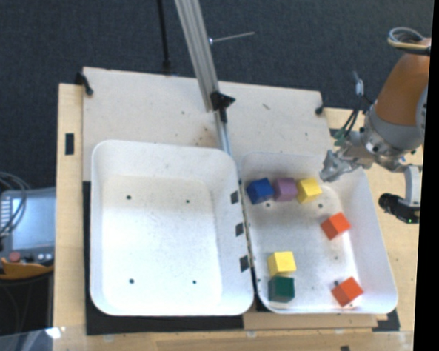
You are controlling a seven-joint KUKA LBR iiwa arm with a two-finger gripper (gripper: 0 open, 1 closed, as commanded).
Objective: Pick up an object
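Because the gripper (pixel 332 170) hangs at the right bin's (pixel 375 240) far edge, just beside the yellow cube (pixel 310 189) that ends a row with the purple cube (pixel 286 188) and blue cube (pixel 259 190), that cube looks like its target, with nothing visibly grasped.
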